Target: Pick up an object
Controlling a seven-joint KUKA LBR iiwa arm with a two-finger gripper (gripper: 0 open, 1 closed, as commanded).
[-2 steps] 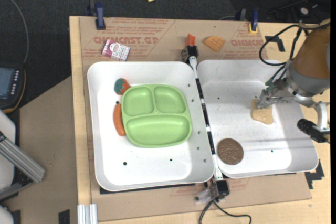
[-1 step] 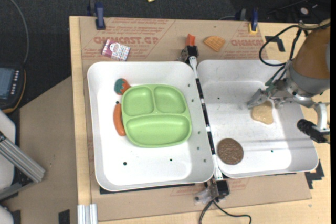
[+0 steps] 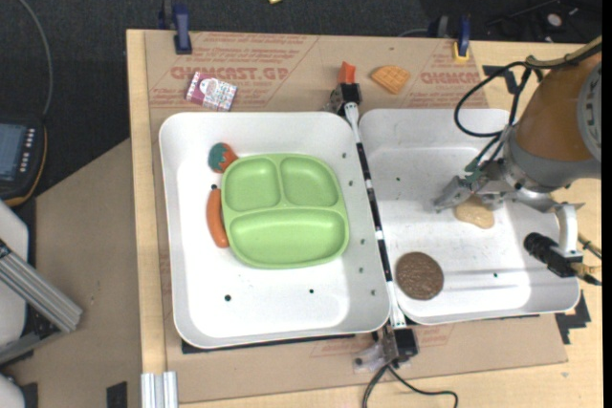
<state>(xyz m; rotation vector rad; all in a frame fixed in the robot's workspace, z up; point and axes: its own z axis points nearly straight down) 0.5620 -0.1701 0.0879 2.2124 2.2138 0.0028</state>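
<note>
My hand (image 3: 466,194) is low in the right bin (image 3: 421,134), fingers apart, tips straddling the near edge of a tan bread-like piece (image 3: 475,216). Nothing is clamped between them yet.

The tan piece lies flat on the bin floor, right under my wrist. It looks light and probably soft or foamy, so it should squash a bit. It's low-profile, so I'd need the fingers down at floor level and closing across its narrow width.

A brown round disc (image 3: 419,274) sits near the bin's front wall, well apart from my hand. It's flat and looks harder to get under.

In the left bin (image 3: 191,282): green divided plate (image 3: 284,210), with an orange sausage-shaped toy (image 3: 217,217) touching its left rim. A waffle-like cracker (image 3: 389,78) sits loose on the worktop (image 3: 287,62).
</note>
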